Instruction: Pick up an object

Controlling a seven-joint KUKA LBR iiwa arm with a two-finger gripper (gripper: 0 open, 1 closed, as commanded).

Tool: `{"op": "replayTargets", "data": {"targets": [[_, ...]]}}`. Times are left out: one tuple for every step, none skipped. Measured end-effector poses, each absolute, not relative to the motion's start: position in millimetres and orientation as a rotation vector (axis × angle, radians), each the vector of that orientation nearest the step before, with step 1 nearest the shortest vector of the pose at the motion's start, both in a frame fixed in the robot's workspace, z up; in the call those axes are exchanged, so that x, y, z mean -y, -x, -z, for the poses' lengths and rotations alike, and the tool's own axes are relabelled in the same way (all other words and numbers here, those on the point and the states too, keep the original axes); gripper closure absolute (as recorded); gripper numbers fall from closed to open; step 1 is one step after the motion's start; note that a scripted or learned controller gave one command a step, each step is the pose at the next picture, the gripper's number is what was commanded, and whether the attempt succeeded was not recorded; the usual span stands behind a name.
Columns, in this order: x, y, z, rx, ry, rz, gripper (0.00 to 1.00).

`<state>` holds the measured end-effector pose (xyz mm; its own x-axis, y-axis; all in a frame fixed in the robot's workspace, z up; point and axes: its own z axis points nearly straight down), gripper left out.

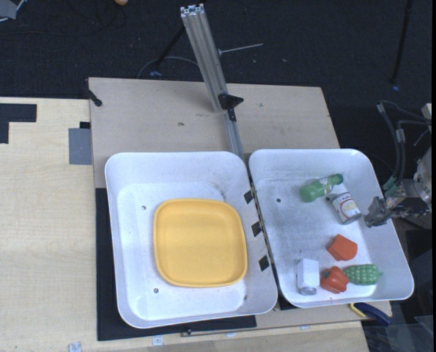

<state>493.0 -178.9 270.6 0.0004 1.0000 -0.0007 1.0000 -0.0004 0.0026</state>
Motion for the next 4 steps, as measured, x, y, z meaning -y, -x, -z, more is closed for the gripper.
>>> {"op": "replayTargets", "data": {"targets": [[136,-503.4,-271,-2.225,-2.218,-0.001,1.00],[88,-511.7,-254,-2.226,-2.219,0.001,1.00],[35,-524.5,-258,-2.226,-2.218,0.000,1.00],[-14,-530.9,-260,-2.225,-2.219,0.001,1.00]]}}
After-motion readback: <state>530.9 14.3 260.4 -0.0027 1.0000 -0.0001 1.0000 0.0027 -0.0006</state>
